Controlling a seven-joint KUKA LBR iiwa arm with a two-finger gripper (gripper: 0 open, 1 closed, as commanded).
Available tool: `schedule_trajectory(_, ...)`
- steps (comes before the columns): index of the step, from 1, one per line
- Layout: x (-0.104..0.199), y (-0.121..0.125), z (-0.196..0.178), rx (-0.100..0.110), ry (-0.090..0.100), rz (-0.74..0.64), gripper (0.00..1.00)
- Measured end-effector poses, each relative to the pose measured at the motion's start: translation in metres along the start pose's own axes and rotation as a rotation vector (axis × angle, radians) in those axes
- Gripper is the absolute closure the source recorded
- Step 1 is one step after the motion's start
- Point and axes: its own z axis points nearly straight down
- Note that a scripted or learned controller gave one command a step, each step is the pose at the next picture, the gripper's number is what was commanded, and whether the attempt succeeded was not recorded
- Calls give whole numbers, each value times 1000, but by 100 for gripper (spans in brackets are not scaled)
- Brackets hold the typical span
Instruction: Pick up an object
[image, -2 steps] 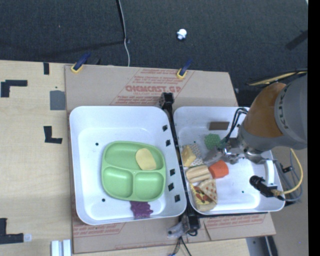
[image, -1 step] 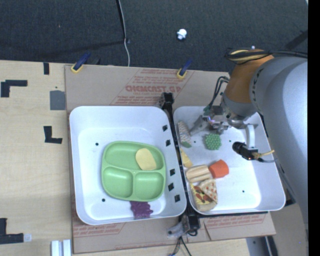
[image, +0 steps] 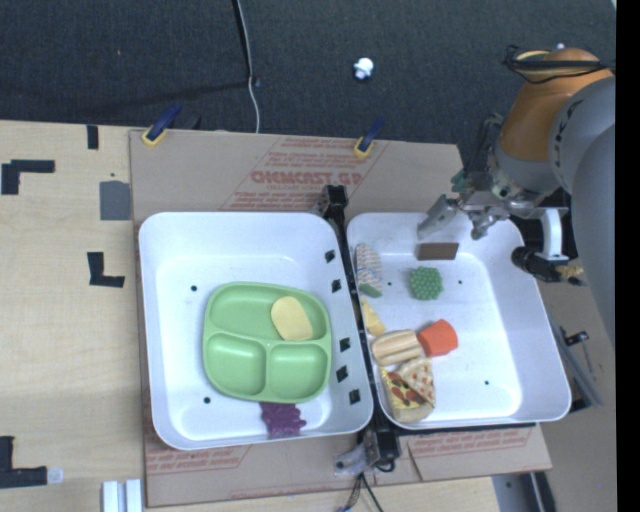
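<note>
Starting at the near edge of the bench, the left bin (image: 165, 250) has a purple toy (image: 283, 418) against its near wall, and behind that a green divided plate (image: 240, 365) with a yellow piece (image: 292, 318) in its far right compartment. In the right bin (image: 520, 340) the things cluster along the left wall, by the divider: nearest lies a pizza slice (image: 410, 388), then a hot dog bun (image: 395, 346) touching an orange-red block (image: 438, 337), a small yellow piece (image: 372, 320) behind the bun, a green bumpy ball (image: 426, 283) standing apart toward the middle, and a corn cob (image: 368, 264) farthest along the divider. Over the far edge of that bin hangs the gripper (image: 455, 215), its metal fingers spread apart with nothing between them; just below it sits a small dark brown block (image: 437, 251), near the far wall. By my reading the task is at the approach step: nothing is lifted, and the arm is stationed above the far part of the right bin. The next move calls for choosing a target, likely the brown block or the green ball as they are closest, centring the spread fingers over it, descending and closing; the block lies flat and low, so the fingers could slide over it
</note>
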Motion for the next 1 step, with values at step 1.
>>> schedule_trajectory(1, 4, -24, 80, 9, 2, -1, 0)
